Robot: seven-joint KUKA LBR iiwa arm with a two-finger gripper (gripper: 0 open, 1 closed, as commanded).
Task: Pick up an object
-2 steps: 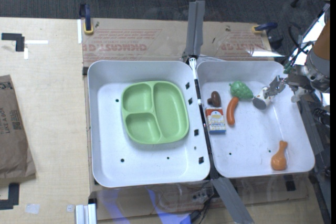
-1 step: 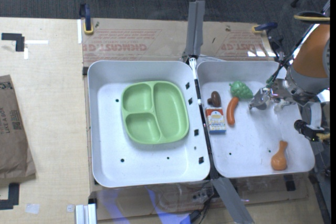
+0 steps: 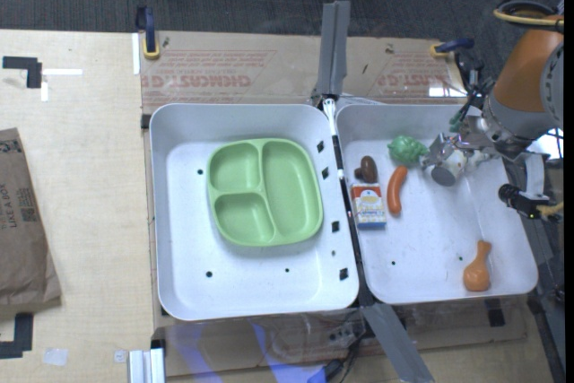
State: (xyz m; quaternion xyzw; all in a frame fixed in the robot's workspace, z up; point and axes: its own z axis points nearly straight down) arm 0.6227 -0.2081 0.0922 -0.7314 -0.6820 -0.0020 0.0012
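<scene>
— Gripper [image 3: 444, 164]? 
— Over right bin [image 3: 430, 269], far side, just right of green broccoli [image 3: 406, 148]. Finger spread: cannot tell.
— Others? 
— Sausage [image 3: 395, 190], carton [image 3: 369, 205], gourd [image 3: 477, 267].

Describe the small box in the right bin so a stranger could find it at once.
Start at the right shallow white bin, then go to its left wall beside the divider. There lies the small flat rectangular carton, red on top and blue-and-white below. It alone is boxy: the orange sausage-shaped toy beside it and the dark brown lump above are rounded.

Grey arm [image 3: 529, 94] with orange band, black cables, silvery gripper [image 3: 446, 164].
</scene>
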